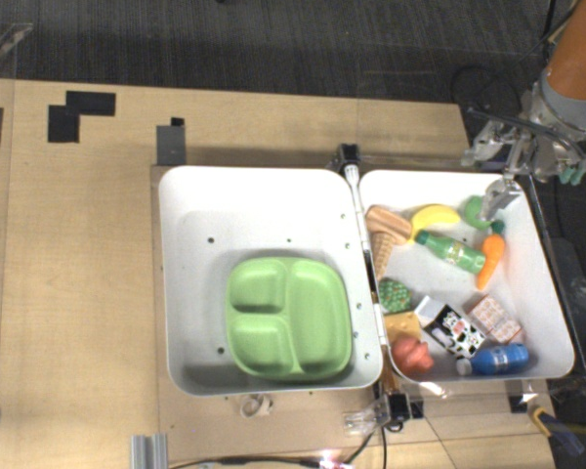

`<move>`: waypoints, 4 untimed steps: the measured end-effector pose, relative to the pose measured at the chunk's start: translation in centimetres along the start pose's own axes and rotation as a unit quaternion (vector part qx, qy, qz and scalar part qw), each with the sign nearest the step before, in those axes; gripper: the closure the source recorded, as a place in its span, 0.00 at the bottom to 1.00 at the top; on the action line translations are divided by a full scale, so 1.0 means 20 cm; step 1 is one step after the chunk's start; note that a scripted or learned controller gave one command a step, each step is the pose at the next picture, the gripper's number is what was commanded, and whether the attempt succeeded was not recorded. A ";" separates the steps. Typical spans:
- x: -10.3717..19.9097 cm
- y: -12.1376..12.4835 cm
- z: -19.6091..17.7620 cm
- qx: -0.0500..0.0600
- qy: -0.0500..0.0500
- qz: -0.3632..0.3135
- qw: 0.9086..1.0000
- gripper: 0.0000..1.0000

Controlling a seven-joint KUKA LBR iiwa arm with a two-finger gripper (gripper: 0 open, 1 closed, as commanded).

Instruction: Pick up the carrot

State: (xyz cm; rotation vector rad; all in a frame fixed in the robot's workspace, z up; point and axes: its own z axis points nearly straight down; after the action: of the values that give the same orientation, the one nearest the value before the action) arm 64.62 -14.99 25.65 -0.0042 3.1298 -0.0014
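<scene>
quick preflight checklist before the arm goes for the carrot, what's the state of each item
1. Carrot in sight in the right bin: ok.
2. Hand over the right bin, near the carrot: ok.
3. Hand directly above the carrot: not ok, it sits up and slightly right of it.
4. Room around the carrot: not ok, the green bottle lies against it.
5. Hand opening: cannot tell.
6. Carrot already held: not ok, it lies in the bin.
</scene>
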 end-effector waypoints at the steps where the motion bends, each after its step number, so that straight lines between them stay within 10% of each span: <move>1: -0.11 -0.16 0.64 -0.002 0.003 -0.050 0.999 0.00; 3: 0.17 -0.26 0.72 0.009 -0.023 -0.280 0.960 0.00; 4: 0.17 -0.26 0.72 0.013 -0.021 -0.388 0.921 0.00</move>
State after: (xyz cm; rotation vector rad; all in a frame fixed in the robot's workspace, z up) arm 61.38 -20.22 11.22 -1.2013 2.8444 -0.0483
